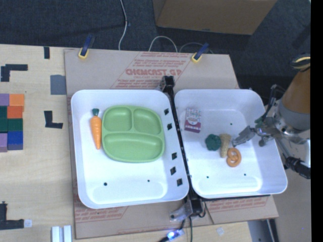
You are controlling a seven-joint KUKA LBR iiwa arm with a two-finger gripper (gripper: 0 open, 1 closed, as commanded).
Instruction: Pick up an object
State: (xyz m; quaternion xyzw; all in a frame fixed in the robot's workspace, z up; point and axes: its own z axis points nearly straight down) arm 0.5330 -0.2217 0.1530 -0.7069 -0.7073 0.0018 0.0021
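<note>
The right bin (252, 185) holds a small pink and white box (193, 120), a dark green lumpy toy (213, 142), a beige piece (224, 145) leaning against it, and an orange pretzel-shaped toy (233, 157). My gripper (243, 137) reaches in over the bin's right wall and hangs just up and to the right of the pretzel toy, close to the beige piece. Nothing is visibly held in it.
In the left bin (126, 193) a green divided plate (133, 134) lies with an orange toy carrot (96, 129) beside it on the left. A black divider (175, 140) runs between the bins. Coloured blocks (11, 122) sit at the far left of the bench.
</note>
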